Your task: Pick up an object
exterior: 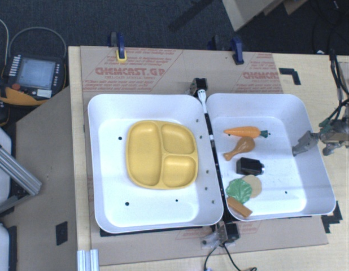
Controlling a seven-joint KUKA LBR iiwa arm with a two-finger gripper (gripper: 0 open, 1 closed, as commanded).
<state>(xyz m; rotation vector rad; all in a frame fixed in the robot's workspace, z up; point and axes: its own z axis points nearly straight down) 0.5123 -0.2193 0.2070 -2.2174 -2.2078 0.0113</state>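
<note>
Toy carrot (243,132), orange with a green stub at its right end, lies flat in the right bin (310,176), toward its far left part. Other pickable items sit in a loose column below it, all in the left half of that bin. A tan toy drumstick (240,147) lies just near of the carrot, tilted, thick end up-right. A small black block (249,166) follows, a little apart from the drumstick. Nearer still, a green leafy piece (239,189) overlaps a pale round disc (253,186) on its right. An orange-brown piece (240,208) lies at the near edge, touching or almost touching the bin's near wall.

Gripper (304,143) shows at the right side of the right bin, a grey fingertip pointing left and down over the bin's right wall. Nothing lies between its fingers. Whether they stand wide or narrow cannot be told from this angle. Most of the arm is cut off by the frame edge; cables (339,89) trail above it. The gripper is well apart from every toy, with bare white bin floor between it and the column of items.

Left bin (107,151) holds a yellow divided plate (161,153) with three compartments, set about central. The two bins touch along a shared middle edge. Both rest on a cardboard-covered bench (163,66) with two blue clamps (118,43) at its far edge. A handheld control pendant (33,75) with a screen sits off the bench at the far left.
</note>
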